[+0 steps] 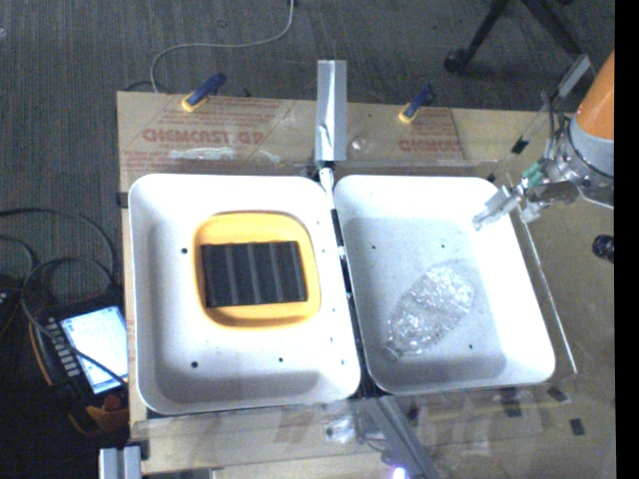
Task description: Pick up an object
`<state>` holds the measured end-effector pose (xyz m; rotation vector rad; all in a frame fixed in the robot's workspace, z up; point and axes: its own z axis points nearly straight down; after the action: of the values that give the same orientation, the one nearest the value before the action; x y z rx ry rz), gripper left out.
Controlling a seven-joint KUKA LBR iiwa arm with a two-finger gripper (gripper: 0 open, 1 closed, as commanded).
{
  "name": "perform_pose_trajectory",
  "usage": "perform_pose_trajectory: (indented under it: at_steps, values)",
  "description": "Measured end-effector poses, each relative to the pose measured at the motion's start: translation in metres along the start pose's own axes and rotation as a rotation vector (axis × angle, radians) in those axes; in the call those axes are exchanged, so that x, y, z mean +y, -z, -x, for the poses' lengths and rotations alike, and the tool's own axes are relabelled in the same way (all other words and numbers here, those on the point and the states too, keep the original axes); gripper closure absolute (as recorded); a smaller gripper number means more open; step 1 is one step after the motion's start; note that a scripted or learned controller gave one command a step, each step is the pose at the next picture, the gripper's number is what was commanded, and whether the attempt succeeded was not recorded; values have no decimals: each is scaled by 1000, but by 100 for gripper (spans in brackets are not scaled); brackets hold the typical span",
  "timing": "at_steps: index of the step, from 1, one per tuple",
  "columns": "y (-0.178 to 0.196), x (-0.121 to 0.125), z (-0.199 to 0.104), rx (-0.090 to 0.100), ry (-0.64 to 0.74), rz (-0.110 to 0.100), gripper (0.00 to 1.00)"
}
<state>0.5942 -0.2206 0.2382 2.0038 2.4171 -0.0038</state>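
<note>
Broadly, the brown board surface (290,133) carries red printed lettering along its far edge, read roughly as "CHEMCAST GP" on the left; the matching print on the right is too faint to make out. Two blue-and-yellow spring clamps (203,91) grip that far edge, one on each side of an upright metal post (330,113).

Two shallow white plastic bins sit side by side, touching along the middle. The left white bin (160,297) holds an orange rounded rectangular tray with a dark ribbed black inset (257,270), lying flat near its centre. The right white bin (449,218) holds a crumpled clear plastic bottle (429,309), lying on its side at a slant, towards the near half of the bin.

The grey arm with its orange band (599,103) reaches in at the upper right. Its jaws (496,208) hang over the right bin's far right corner, well apart from the bottle; whether they are apart or together cannot be told.
</note>
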Motion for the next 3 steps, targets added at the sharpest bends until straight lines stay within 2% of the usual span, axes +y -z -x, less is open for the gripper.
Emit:
perform_pose_trajectory:
  at_steps: [1, 2, 3]
  values:
    - [-71, -34, -62, 3, -98, -2, 0]
    - [-146, -48, -37, -1, -88, 14, 0]
    - [-134, -45, -37, -1, -88, 22, 100]
